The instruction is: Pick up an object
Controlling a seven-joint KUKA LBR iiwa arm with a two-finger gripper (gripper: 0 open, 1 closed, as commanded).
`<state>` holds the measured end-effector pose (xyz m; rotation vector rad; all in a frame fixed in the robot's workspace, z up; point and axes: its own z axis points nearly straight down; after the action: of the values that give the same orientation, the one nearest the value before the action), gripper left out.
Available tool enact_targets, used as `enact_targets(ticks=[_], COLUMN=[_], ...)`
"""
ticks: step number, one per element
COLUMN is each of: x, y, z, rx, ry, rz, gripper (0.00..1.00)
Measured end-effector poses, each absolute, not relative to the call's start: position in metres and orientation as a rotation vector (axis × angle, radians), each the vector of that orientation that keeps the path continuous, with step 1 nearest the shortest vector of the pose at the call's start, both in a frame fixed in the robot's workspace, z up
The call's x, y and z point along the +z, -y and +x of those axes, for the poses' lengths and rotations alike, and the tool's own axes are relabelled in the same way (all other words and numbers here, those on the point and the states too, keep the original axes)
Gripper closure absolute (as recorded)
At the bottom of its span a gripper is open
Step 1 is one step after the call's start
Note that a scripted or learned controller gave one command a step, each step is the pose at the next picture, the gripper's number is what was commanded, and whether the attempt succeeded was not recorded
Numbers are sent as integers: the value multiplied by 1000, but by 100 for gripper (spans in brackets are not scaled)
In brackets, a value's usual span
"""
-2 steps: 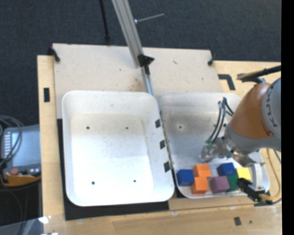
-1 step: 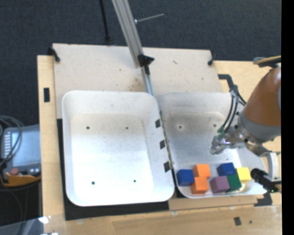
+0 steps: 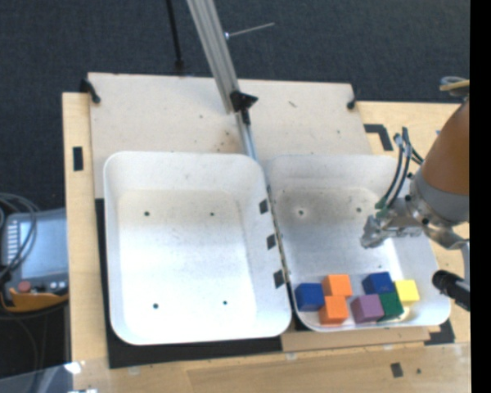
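Dark carpet surrounds a pale wooden bench that bears two shallow white bins side by side. Over the right bin hangs the gripper, a small grey assembly on the arm's wrist; whether it is released or clenched cannot be told from this slanted view, and nothing can be seen in its grasp. Behind it, toward the right edge, the arm's orange band rises, with cables looping beside it.

Below the gripper, along the near wall of the same bin, a cluster of small blocks lies close together. Nearest to it is a blue block, with a yellow block just to its right. A green block and a purple block sit in front of those. Further left are two orange blocks and another blue block.

Well to the gripper's left, the left bin shows only specks and a few dark dots.
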<state>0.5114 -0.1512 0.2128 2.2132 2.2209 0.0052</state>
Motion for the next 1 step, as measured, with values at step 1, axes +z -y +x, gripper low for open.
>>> enact_targets(ticks=[1], x=[227], y=[107], z=[534], rx=[5], ry=[-2228], rz=[2212], gripper=[100])
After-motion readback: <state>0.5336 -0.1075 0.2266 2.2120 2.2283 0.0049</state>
